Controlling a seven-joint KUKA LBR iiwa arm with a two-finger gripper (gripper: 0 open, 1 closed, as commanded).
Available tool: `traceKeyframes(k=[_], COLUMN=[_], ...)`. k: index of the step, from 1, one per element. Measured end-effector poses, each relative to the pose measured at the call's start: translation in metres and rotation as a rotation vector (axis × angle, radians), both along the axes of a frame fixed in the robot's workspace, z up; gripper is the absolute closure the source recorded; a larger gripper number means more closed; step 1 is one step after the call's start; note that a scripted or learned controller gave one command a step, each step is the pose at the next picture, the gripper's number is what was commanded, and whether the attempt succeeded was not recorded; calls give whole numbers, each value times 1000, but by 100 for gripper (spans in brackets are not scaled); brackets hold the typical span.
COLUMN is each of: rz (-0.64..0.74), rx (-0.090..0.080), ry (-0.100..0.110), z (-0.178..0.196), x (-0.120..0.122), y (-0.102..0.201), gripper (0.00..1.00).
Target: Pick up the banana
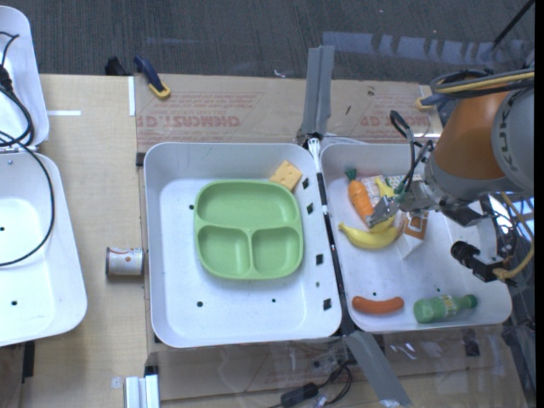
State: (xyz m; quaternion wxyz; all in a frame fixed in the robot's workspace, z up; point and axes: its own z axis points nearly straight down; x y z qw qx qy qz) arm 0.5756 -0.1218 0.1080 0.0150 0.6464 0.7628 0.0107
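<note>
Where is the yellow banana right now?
The banana lies in the right-hand bin in the camera view, just below the carrot, with the gripper right at its upper edge.

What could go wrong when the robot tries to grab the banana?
1. The carrot lies right beside the banana, so the gripper might bump it or catch it instead.
2. The banana is curved and smooth, so it could slip out when lifted.
3. Packets crowd that corner of the right bin, so one might get snagged too.
</note>
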Motion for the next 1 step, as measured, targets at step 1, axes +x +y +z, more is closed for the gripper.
traceKeyframes(k=[1], rz=[307], rx=[-7], ry=[30], z=[17], x=[-7], y=[-63], gripper=[0])
